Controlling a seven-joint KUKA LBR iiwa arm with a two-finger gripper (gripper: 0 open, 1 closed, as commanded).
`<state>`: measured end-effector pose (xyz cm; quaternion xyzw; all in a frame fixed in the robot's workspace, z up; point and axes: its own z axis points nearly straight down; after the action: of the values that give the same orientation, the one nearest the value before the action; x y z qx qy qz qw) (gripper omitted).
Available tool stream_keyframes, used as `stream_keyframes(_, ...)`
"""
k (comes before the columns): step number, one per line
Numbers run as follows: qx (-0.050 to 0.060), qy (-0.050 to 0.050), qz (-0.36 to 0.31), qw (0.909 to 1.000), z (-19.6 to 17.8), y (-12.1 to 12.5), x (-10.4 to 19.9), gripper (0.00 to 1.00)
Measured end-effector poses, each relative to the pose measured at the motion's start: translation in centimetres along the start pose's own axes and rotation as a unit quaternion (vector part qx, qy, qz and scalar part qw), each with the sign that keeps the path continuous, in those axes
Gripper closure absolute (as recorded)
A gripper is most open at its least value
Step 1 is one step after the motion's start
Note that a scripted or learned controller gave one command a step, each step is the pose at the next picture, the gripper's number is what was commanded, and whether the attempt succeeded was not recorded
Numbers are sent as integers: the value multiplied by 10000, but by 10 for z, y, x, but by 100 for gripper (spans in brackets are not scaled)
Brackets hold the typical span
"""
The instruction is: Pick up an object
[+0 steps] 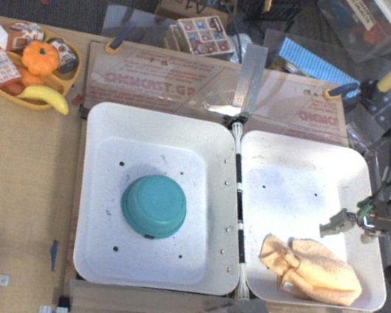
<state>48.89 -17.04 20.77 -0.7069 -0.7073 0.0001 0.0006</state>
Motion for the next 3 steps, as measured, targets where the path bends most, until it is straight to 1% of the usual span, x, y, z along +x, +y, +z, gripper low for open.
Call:
stream_keyframes(1,-1,1,-947,9955,99,-10,39,0)
stream_keyframes(2,-40,-11,-1233,9924,118,6,63,0)
stream_keyframes(3,-19,-11,-1759,9844,71,18,27,0)
